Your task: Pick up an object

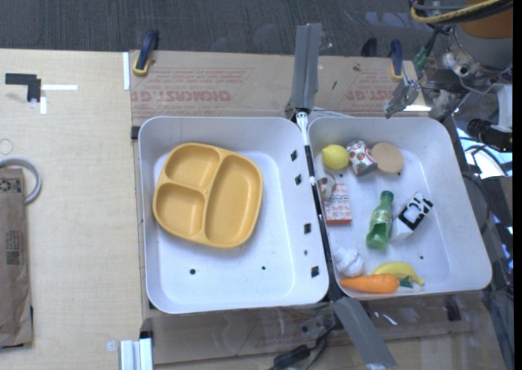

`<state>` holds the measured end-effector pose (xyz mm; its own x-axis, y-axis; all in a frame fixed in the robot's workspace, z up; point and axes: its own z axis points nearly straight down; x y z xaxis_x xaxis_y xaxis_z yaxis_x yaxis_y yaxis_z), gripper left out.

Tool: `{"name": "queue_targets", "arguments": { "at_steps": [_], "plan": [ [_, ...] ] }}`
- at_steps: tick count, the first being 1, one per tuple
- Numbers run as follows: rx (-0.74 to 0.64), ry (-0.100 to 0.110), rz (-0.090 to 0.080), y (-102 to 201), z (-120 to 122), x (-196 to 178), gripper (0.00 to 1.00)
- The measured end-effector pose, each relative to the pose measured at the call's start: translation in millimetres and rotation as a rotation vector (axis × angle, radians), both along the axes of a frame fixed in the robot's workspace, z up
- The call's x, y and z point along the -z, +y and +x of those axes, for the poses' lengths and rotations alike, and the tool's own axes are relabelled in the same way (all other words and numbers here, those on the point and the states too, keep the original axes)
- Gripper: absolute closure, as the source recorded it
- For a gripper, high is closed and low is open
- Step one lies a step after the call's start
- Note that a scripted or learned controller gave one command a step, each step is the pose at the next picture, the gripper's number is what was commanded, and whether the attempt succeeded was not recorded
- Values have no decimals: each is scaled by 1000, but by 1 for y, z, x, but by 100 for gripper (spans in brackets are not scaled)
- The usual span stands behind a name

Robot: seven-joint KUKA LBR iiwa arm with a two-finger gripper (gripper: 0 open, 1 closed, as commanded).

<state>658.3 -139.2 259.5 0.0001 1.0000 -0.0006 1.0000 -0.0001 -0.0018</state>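
Note:
The right bin (465,222) holds several small items. Along its far side lie a yellow lemon (334,156), a small patterned wrapped piece (359,156) and a tan round piece (389,158). Mid-bin are a pink box (337,202), a green bottle (379,219) and a black-and-white object (413,213). Near the front edge sit a white garlic bulb (348,261), a carrot (371,284) and a banana (400,270). My gripper (424,101) hangs above the bin's far right rim, open, with nothing between its fingers.
In the left bin (245,279) lies a yellow divided plate (208,194). A grey bar (307,67) rises between the bins at the back. Blue clamps (147,50) (395,55) hold the cardboard behind. A brown paper bag (12,254) lies on the far left of the bench.

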Motion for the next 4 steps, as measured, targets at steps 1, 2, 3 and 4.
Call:
{"name": "queue_targets", "arguments": {
  "at_steps": [1, 2, 3, 4],
  "plan": [
    [-294, -1, 0, 46, 1, 103, 0],
    [-405, 3, 1, 34, -1, 168, 0],
    [-402, -4, -4, 32, 1, 157, 100],
    [-502, -3, -1, 91, 1, 60, 100]
  ]
}}
